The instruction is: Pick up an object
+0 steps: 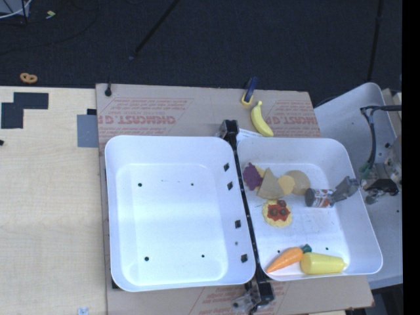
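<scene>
The right bin (357, 241) holds several small objects. A purple toy (251, 175) lies at its back left, touching tan and yellow pieces (281, 184). A round yellow tart with a red top (277, 212) sits just in front of them. Further right, a small red-and-white can (319, 197) lies on its side, with a dark grey piece (346, 188) at its right end. An orange carrot (286, 259) and a yellow toy (321, 263) lie together by the front wall.
The left bin (125, 176) stands beside the right one, with a black divider (239, 205) between them. A yellow banana (261, 121) and a blue-and-yellow tool (249, 92) lie on the cardboard behind the bins. Cables and dark hardware (380, 186) hang at the right.
</scene>
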`<state>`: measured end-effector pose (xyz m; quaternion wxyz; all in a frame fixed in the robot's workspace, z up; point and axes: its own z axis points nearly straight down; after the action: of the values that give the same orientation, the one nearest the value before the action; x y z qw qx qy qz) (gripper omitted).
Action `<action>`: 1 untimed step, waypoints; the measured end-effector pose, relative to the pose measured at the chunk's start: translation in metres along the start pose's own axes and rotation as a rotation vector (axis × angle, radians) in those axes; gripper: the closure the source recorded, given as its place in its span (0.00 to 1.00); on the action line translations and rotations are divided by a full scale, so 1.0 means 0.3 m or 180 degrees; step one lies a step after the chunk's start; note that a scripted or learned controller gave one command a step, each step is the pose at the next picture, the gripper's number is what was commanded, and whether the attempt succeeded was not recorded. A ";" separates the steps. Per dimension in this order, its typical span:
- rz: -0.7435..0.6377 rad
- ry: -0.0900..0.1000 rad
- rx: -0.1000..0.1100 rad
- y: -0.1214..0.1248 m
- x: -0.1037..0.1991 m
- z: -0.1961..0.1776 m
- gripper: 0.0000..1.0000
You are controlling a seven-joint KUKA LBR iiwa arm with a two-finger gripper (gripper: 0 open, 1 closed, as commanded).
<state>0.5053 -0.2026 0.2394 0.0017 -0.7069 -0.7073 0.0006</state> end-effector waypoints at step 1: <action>-0.0005 0.0005 0.0003 0.076 0.206 0.498 0.00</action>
<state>0.5277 -0.1406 0.0901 0.0026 -0.7063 -0.7079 0.0004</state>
